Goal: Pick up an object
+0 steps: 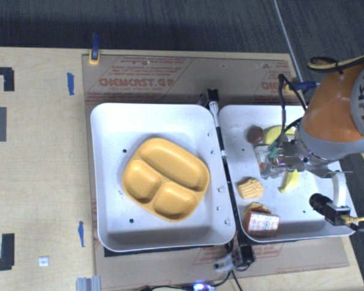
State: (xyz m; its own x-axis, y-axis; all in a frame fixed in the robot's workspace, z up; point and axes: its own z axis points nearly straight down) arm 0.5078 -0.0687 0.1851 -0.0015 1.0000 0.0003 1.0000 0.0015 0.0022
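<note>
- Gripper (268, 161) hangs low over the right bin (300, 217), in its upper middle part; I cannot tell from this slanted look down whether it is open or closed, and nothing can be seen held in it
- Grey arm (327, 143) reaches in from the right side, its orange band (332, 109) above the far right edge of that bin
- A yellow curved piece (272, 136) lies just beyond the gripper, toward the bin's back wall, with a small brown round thing (254, 134) just beside it on the left; the two look to be touching or nearly so
- A second, smaller yellow piece (289, 181) lies just in front of the gripper and a little to the right, tilted on the bin floor
- A pale ridged chunk (250, 188) sits near the bin's left wall, in front of the gripper and apart from it
- A red-and-white packet (262, 222) lies near the front left corner of the same bin, with something brown showing at its upper edge
- The left bin (109, 162) holds a yellow divided plate (165, 177) with three hollows, lying at an angle near the middle
- Both bins stand side by side on a brown printed sheet (145, 77) on the pale bench (36, 162)
</note>
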